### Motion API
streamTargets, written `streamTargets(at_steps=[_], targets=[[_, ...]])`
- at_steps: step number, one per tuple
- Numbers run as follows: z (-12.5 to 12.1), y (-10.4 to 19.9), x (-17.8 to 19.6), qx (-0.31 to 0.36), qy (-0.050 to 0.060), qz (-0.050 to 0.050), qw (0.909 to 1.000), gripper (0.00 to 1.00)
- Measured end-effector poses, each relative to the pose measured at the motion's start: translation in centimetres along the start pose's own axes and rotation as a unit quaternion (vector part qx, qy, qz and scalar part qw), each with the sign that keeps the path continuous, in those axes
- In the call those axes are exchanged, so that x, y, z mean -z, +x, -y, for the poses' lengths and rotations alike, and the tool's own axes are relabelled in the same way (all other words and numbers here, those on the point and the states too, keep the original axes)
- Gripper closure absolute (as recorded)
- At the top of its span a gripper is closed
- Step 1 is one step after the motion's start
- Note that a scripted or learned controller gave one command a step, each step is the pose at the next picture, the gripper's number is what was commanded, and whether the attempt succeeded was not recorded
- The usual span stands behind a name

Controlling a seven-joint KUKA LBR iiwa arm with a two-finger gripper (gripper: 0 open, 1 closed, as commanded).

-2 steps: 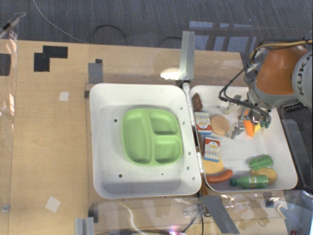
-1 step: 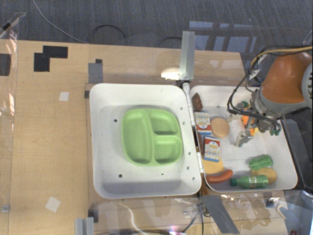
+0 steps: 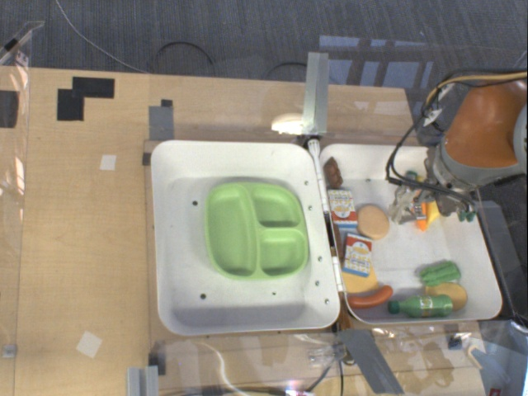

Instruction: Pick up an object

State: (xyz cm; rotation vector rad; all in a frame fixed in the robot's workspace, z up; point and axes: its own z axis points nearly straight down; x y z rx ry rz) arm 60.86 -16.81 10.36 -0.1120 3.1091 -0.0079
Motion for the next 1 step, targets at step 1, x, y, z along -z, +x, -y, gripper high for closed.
streamTargets(at_steps=[1], targets=[[2.76, -4.39, 16.20, 0.043, 0.000, -0.004, 0.9991, 1.00]])
